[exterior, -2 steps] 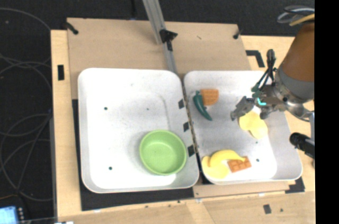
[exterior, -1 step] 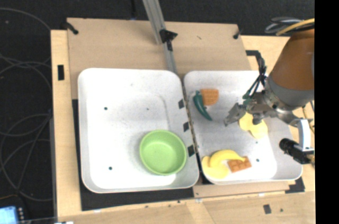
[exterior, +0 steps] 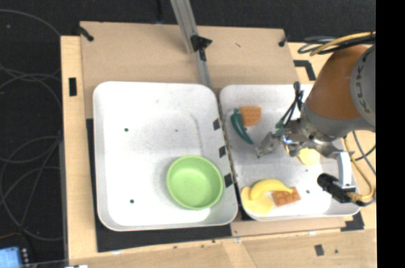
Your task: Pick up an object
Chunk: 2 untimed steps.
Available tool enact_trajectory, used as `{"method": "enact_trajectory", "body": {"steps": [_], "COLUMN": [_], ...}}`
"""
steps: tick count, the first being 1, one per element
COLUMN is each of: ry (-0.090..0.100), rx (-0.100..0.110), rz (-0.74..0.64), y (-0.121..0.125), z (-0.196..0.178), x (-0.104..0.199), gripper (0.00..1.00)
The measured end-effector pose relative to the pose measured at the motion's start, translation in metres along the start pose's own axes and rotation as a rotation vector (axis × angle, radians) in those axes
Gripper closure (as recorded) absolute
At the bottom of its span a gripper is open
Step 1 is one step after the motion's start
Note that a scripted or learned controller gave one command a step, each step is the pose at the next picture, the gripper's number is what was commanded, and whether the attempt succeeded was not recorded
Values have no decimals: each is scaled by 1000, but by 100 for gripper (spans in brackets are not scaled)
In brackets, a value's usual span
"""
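Hovering tool (exterior: 266, 145) — grip state unclear — in right bin (exterior: 269, 95); green-handled object (exterior: 239, 123) lies just upper left, long axis near-vertical.

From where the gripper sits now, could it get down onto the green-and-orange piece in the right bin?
Probably yes. The gripper hangs just beside the green-and-orange piece in the right bin, with bare bin floor between them; the yellow items lie nearer the front edge, out of the way.

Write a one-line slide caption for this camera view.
KUKA arm's tool hovers in the right bin near an orange block; green bowl in left bin.
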State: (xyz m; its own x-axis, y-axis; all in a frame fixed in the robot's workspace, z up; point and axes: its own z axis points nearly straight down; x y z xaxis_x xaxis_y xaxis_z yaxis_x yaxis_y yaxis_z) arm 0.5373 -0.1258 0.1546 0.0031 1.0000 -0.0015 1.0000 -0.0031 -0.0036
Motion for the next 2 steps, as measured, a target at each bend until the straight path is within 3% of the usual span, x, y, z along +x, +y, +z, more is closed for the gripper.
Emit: {"method": "enact_trajectory", "body": {"steps": [1,2], "ry": [1,3], "rx": [-4,-8], "rz": [-1,2], "y": [0,2], "z": [50,39], "x": [-1,-1], "gripper": [0,100]}}
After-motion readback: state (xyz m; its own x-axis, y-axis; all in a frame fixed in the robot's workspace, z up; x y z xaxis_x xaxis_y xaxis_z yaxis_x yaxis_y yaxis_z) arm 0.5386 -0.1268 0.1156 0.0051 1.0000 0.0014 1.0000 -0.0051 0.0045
